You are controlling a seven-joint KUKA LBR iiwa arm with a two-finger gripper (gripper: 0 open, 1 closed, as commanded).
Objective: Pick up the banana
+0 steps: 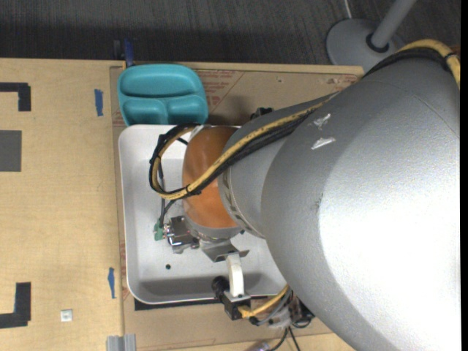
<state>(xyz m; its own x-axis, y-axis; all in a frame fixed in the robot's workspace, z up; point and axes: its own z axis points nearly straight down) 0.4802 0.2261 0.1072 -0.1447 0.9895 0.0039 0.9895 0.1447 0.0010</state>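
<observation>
Your arm (pixel 351 189) covers most of the bin (pixel 139 218) | banana hidden | hand hidden, state can't tell | arm reaches down over bin

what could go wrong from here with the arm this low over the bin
1. The arm covers most of the white bin, so the camera cannot confirm what sits beneath it; a grasp might close on nothing.
2. The loose black and yellow cable loops beside the orange band and could snag while moving.
</observation>
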